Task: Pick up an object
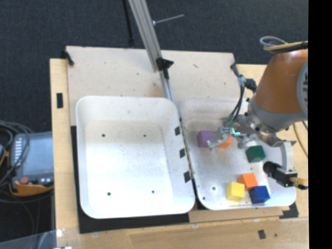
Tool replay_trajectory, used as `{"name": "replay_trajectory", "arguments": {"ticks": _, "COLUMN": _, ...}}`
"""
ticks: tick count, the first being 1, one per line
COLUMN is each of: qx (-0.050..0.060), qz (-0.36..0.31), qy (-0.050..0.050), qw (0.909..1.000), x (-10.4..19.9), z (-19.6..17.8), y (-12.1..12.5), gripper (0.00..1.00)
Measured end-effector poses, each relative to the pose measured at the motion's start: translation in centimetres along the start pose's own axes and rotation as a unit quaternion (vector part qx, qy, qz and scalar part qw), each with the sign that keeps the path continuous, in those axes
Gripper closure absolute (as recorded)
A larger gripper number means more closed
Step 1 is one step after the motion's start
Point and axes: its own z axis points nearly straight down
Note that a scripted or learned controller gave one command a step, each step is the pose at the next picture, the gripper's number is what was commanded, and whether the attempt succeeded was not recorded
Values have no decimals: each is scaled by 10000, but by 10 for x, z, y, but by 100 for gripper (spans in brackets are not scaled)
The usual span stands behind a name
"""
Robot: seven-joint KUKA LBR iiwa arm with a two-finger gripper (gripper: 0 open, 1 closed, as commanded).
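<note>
Camera view: wooden table (pixel 104 71) seen from above at a slant, w/ two shallow white bins side by side. Left bin (pixel 129 157) is the bigger-looking one, w/ a few dark dots on its floor. Right bin (pixel 207 188) holds all the small objs.

Arm (pixel 280 87) comes in from the right, orange band prominent over the right bin's upper right part, grey wrist below it. Tool (pixel 222 139) is low inside the right bin, near its middle, pointing toward the left. Can't tell whether it's released or clenched, too small and cluttered at the tip.

Objs in right bin: purple block (pixel 205 137) just left of the tool tip, touching or nearly so, can't tell which. Small orange piece (pixel 225 143) right at the tool tip, partly hidden by it; not clear if it's gripped or just lying beside. Green block (pixel 254 153) to the right of that, under the wrist, apart from the tool tip. Near the bin's front edge a cluster: orange cube (pixel 249 180), yellow cube (pixel 235 191) just left and below it, blue cube (pixel 260 194) just right of the yellow one, all close together.

Metal pole (pixel 148 32) runs slantwise from the top down to the gap between the bins. Grey device (pixel 35 157) w/ cables sits off the table's left side on dark floor.
</note>
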Motion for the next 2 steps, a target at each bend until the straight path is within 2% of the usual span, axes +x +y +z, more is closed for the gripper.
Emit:
{"name": "replay_trajectory", "arguments": {"ticks": 1, "qx": -25, "qz": 20, "qy": -2, "qw": 10000, "x": 0, "z": -2, "y": 1, "gripper": 0}}
{"name": "replay_trajectory", "arguments": {"ticks": 2, "qx": 7, "qz": 26, "qy": -14, "qw": 10000, "x": -12, "z": 50, "y": -2, "gripper": 0}}
